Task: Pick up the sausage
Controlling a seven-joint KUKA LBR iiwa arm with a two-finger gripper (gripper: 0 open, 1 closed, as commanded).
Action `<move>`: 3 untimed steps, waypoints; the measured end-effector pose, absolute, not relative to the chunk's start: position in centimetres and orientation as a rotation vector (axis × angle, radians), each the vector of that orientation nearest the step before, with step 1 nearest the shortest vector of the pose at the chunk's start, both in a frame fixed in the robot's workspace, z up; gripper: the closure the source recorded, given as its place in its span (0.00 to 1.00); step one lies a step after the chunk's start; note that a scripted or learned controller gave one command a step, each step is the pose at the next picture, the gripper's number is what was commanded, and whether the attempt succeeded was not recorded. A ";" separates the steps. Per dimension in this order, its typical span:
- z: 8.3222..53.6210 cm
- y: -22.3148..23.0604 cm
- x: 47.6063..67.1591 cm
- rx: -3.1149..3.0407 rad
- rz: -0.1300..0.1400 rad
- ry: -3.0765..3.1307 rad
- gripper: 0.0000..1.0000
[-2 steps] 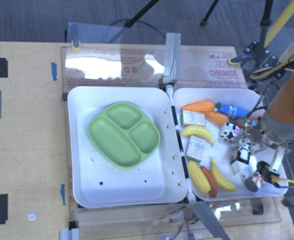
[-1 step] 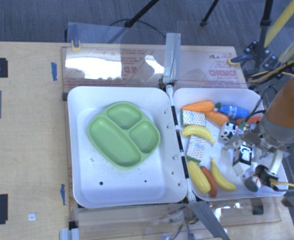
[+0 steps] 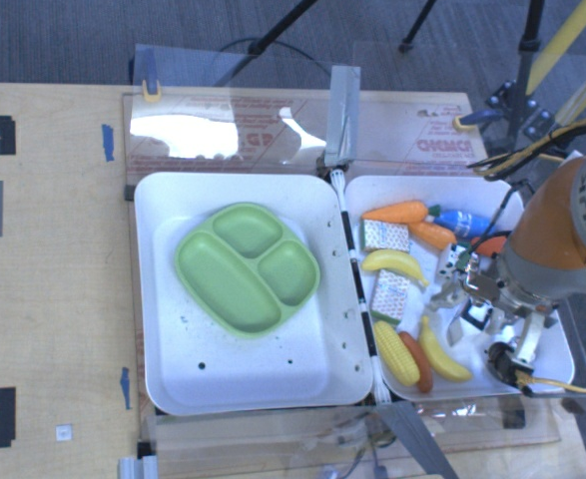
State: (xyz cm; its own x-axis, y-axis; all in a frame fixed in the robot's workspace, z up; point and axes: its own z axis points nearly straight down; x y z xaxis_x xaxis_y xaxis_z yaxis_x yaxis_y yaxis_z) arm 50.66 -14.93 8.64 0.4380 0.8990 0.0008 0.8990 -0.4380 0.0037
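The sausage (image 3: 421,363) lay low in the right bin (image 3: 562,367), near its front wall, a reddish-brown length tucked tight between the corn cob (image 3: 396,352) on one side and a banana (image 3: 442,351) on the other. It seemed to touch both of them, and only a narrow strip of it showed.

My tool (image 3: 456,285) hung over the middle of that bin, up and to the right of the sausage, apart from it. I could not tell how the tool stood; it was a tangle of metal and shadow from that angle, and nothing showed gripped in it.

The crowding was the trouble, as I judged it. If I came down with little room either side, a tip could land on the corn or the banana instead of beside the sausage, and I would lift the wrong thing or shove all three against the wall. The sausage looked round and smooth, so a pinch off its middle might squirt it out sideways.

Further up the bin a second banana (image 3: 393,263), two wrapped packets (image 3: 390,292), the carrots (image 3: 396,212) and a blue bottle (image 3: 460,220) lay close about, and a careless sweep could have dragged them along. The left bin (image 3: 163,267) with its green plate (image 3: 247,267) stood well clear of any of this.
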 end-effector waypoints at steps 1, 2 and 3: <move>9.5 -15.0 50.7 2.664 0.002 1.663 1.00; 8.7 -13.8 50.5 2.925 0.007 1.129 1.00; 8.7 -9.1 56.9 3.040 0.007 0.786 1.00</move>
